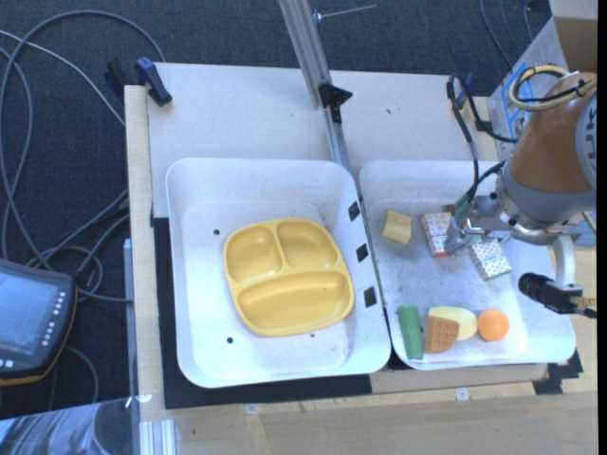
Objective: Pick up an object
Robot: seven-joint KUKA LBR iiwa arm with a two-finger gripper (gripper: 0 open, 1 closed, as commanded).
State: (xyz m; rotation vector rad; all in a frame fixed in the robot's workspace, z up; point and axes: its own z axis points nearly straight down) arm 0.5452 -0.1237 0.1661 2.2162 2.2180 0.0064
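While reaching in from three o'clock, hovering low over the right bin [531, 354]: gripper [462, 230], jaw state impossible to tell. Lying at its nine o'clock, touching or nearly so, a red-and-white box [436, 232]; at four o'clock, a patterned packet [489, 259]. Resting in the left bin [190, 282], a yellow divided plate [288, 276].
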